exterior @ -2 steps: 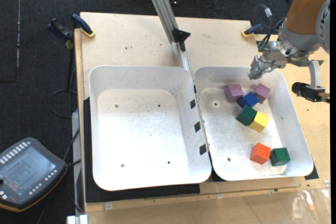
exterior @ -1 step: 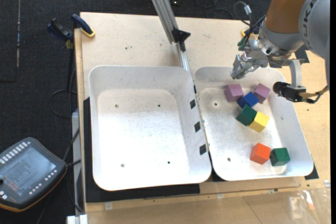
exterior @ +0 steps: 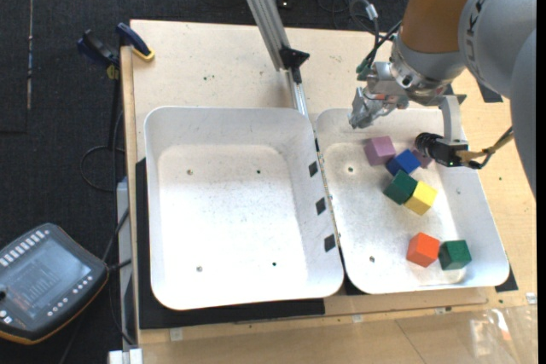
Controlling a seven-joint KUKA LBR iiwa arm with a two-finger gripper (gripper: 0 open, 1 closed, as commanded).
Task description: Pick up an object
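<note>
Claw (exterior: 365, 117), grip state unclear, hovers just above purple block (exterior: 379, 150) in right bin (exterior: 486, 268).

White bins (exterior: 171, 132) hold purple, blue, green, yellow, orange blocks (exterior: 380, 150).

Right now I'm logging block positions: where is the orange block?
The orange block lies in the right bin, near its front edge, touching a green block on its right.
</note>
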